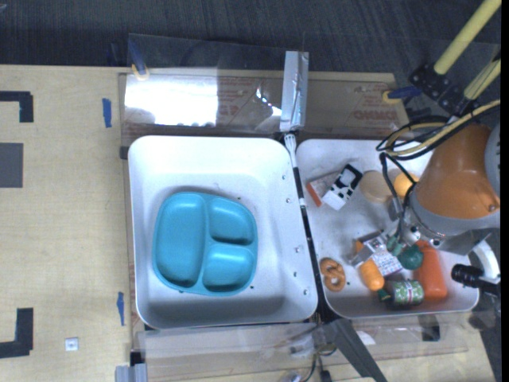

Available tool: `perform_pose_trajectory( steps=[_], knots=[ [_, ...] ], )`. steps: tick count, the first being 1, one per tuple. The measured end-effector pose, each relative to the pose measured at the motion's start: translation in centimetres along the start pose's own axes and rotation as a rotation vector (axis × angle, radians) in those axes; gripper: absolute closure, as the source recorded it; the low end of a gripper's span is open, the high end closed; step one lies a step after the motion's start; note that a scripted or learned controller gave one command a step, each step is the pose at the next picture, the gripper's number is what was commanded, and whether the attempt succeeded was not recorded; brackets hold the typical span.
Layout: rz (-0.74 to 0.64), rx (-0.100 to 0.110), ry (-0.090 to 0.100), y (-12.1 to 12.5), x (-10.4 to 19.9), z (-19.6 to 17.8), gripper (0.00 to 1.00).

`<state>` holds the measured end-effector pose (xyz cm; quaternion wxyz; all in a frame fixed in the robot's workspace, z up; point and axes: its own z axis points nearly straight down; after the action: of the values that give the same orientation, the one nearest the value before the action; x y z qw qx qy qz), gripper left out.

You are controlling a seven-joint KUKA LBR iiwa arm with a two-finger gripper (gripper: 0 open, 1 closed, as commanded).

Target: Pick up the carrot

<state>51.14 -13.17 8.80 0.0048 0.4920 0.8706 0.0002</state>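
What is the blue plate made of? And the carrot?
The blue plate looks like smooth plastic: one even colour, soft sheen, rounded moulded compartments. The carrot is probably a plastic toy: very even orange and a smooth surface, though it is too small to be sure.

The scene is brightly and evenly lit from overhead; the two white bins (143,237) come close to washing out; a strong patch of glare sits on the clear plastic sheet (199,102) in the upper middle of the frame; shadows are soft and short, lying under the blue tray (205,242) at centre left; the small items at lower right are slightly blurred; the frame is coarse, with fine detail lost throughout.
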Motion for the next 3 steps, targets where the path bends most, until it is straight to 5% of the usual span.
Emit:
perform_pose_trajectory(
  steps=[1,2,3],
  knots=[
    [-0.002,-0.005,-0.002,0.3,0.1,-1.0,1.00],
    [-0.055,-0.003,0.003,0.2,5.9,-12.8,1.00],
    [-0.327,-0.003,0.003,-0.8,4.3,0.0,1.00]
  ],
)
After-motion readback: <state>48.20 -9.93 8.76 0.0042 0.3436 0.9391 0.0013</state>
